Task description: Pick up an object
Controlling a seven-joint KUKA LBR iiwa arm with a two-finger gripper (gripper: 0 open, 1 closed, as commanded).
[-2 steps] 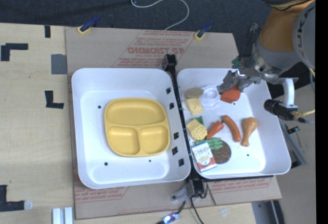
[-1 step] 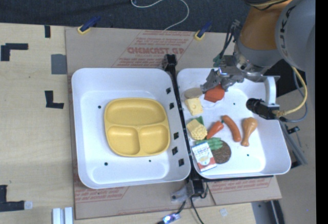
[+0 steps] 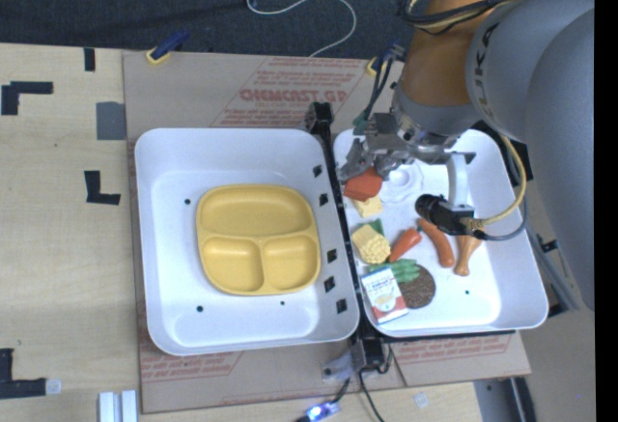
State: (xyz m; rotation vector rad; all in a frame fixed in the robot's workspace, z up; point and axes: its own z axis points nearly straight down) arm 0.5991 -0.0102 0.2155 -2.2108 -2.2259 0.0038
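Gripper (image 3: pixel 375 159) hangs low over the near-left part of the right bin (image 3: pixel 512 314), directly above a red toy piece (image 3: pixel 363 186); whether its grip is wide or closed, or has hold of anything, I cannot tell. Just below the red piece lie a pale yellow piece (image 3: pixel 368 208), a corn cob (image 3: pixel 371 242), an orange carrot (image 3: pixel 406 242), a small printed box (image 3: pixel 383 294) and a dark brown patty (image 3: pixel 418 289). Two sausages (image 3: pixel 452 246) lie to the right. Beside it, the left bin (image 3: pixel 164 169) holds a yellow divided plate (image 3: pixel 259 239).
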